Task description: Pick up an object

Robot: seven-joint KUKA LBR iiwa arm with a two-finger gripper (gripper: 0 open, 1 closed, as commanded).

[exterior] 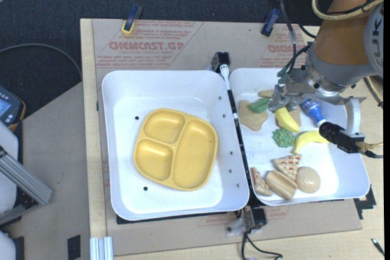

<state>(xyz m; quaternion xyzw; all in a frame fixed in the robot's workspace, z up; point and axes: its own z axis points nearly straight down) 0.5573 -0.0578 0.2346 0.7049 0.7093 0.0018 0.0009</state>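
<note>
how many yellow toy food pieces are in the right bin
2. A banana lies mid-bin, right of the green broccoli. A second yellow piece sits just above the broccoli, below the end effector. The arm covers the bin's upper part, so more may be hidden.

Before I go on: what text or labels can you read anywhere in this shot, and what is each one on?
"CHEMCAST GP", red print on the brown board behind the left bin; the last letters are unsure.
A second red print on the board near the gripper is partly hidden by the arm and unreadable.
Smaller red lines under both are too blurred to read.
</note>
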